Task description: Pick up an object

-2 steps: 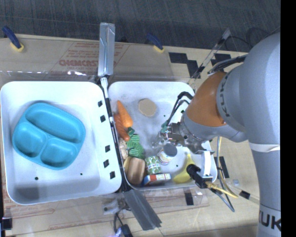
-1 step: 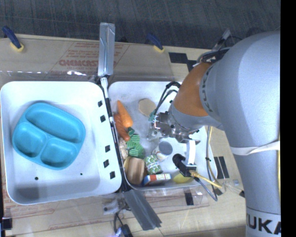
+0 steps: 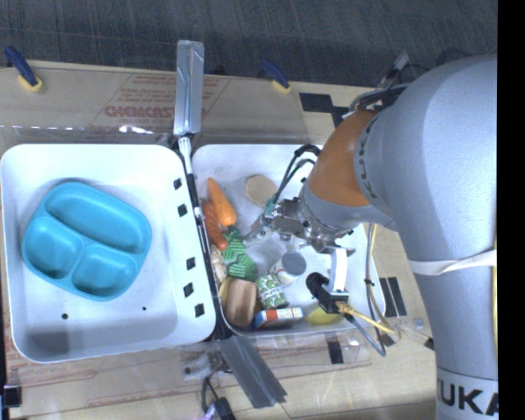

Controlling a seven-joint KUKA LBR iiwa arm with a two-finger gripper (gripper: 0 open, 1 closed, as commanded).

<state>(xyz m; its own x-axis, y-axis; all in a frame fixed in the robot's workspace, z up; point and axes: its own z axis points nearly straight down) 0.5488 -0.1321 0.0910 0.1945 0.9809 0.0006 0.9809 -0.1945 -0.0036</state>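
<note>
Claw (image 3: pixel 290 254) hangs low over right bin (image 3: pixel 245 160), arm (image 3: pixel 420 164) bent.

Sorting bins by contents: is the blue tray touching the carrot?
Apart. The camera view shows the blue tray in the left bin, the carrot in the right bin.

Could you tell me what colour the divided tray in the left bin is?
Light blue; the divided tray shows in the camera view.

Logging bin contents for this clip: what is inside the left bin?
The left bin holds one blue divided tray with three compartments, all bare. Whatever lies under the tray is covered.
</note>
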